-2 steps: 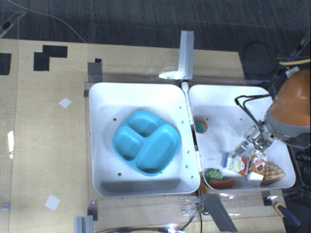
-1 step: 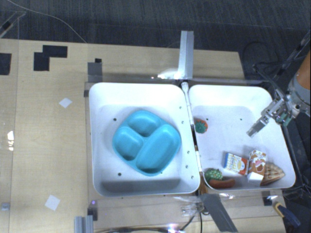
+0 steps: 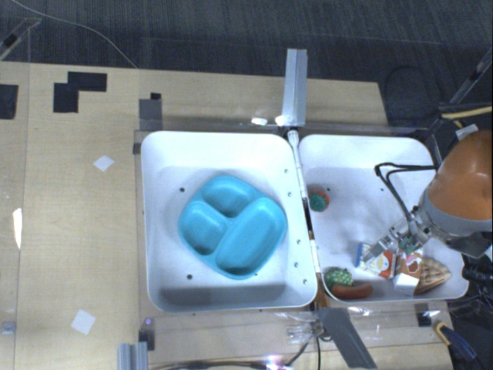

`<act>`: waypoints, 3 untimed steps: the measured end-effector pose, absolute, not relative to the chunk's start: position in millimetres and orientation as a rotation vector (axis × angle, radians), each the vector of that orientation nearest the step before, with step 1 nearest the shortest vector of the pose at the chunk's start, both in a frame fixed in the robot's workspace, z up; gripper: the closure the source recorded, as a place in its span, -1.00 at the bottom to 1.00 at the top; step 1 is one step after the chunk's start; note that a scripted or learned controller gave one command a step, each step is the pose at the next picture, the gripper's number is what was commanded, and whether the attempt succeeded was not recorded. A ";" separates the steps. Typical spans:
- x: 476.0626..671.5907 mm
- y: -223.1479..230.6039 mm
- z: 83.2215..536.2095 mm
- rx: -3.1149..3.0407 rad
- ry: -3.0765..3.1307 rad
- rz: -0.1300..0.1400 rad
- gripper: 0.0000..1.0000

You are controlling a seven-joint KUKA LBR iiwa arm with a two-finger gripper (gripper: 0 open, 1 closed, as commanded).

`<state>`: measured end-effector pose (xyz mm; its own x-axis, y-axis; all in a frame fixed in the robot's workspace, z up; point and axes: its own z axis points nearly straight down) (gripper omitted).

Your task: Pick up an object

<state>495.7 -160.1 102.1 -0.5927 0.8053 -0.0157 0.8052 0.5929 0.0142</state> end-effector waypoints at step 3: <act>491.3 -186.4 225.3 1.464 2.770 0.002 -1.00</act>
<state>491.3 -186.4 225.3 -0.5635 0.8261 -0.0072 0.8261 0.5635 0.0055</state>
